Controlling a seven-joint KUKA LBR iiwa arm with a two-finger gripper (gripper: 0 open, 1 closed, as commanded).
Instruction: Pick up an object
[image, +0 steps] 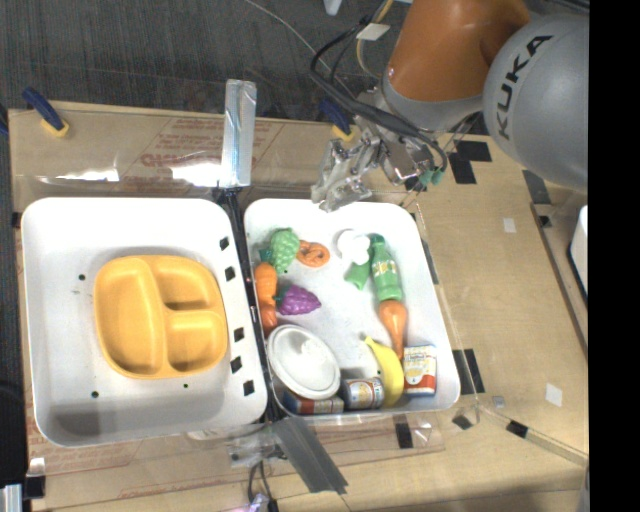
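Note:
My gripper (335, 188) hangs over the far rim of the right bin (430, 290), fingers spread open with nothing between them. Below it in that bin lie a green toy vegetable (283, 246), a small orange piece (313, 254), purple grapes (297, 300), two carrots (264, 284) (394, 322), a green bottle (383, 268), a white cap (352, 243), a banana (386, 368), a white bowl (303, 362), cans (362, 392) and a small carton (420, 370).
The left bin (60, 230) holds a yellow divided plate (160, 312). A silver tape strip (239, 130) stands at the back between the bins. Cables trail from the wrist (400, 150) above the right bin's far edge.

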